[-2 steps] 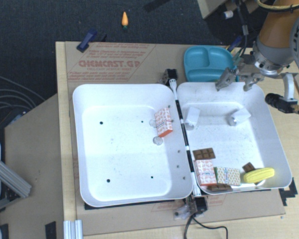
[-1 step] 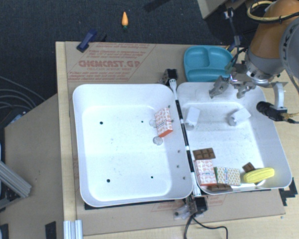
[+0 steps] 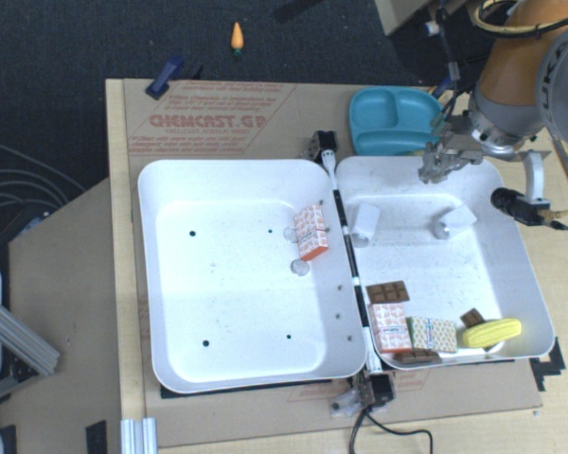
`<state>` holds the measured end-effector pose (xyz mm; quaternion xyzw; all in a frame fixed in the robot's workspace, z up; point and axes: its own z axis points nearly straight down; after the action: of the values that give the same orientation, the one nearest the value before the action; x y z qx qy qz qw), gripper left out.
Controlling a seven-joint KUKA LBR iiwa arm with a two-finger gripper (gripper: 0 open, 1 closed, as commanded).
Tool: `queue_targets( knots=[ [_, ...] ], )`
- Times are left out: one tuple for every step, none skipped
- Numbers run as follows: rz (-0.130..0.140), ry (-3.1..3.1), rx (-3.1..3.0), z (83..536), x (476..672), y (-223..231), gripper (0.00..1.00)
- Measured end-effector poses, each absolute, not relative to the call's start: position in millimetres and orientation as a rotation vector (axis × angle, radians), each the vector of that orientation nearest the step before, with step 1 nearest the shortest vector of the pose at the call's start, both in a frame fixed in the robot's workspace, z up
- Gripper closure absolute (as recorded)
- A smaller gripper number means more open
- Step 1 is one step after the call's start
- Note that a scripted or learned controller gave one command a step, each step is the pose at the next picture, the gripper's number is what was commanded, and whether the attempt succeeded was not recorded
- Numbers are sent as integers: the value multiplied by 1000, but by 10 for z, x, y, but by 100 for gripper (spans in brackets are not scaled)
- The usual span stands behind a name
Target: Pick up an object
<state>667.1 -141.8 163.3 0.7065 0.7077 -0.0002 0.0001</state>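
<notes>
My gripper (image 3: 442, 164) hangs over the far edge of the right bin (image 3: 511, 253), near its back wall. Nothing shows in it. Below it in that bin lie a white flat piece (image 3: 366, 220) and a small grey object (image 3: 442, 227). At the bin's near end are a brown chocolate bar (image 3: 388, 292), a red-and-white box (image 3: 390, 327), a pale green box (image 3: 433, 334) and a yellow banana-like object (image 3: 490, 332). The left bin (image 3: 170, 253) holds a red-and-white carton (image 3: 310, 232) and a small clear round thing (image 3: 300, 267) by its right wall.
A blue divided tray (image 3: 393, 119) sits just behind the right bin, left of the gripper. On the dark floor beyond the bench lie a blue object (image 3: 164, 77) and an orange one (image 3: 237, 36). A black clamp (image 3: 519, 204) juts from the right.
</notes>
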Motion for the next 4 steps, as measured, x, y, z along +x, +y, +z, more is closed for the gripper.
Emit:
queue_targets(
  knots=[
    [-1,2224,2220,1631,6671,-1417,0],
    [1,2222,2218,1736,6677,-1416,100],
    [0,2222,2218,1734,6676,-1416,0],
    [3,2221,2216,1839,6683,-1416,100]
  ],
)
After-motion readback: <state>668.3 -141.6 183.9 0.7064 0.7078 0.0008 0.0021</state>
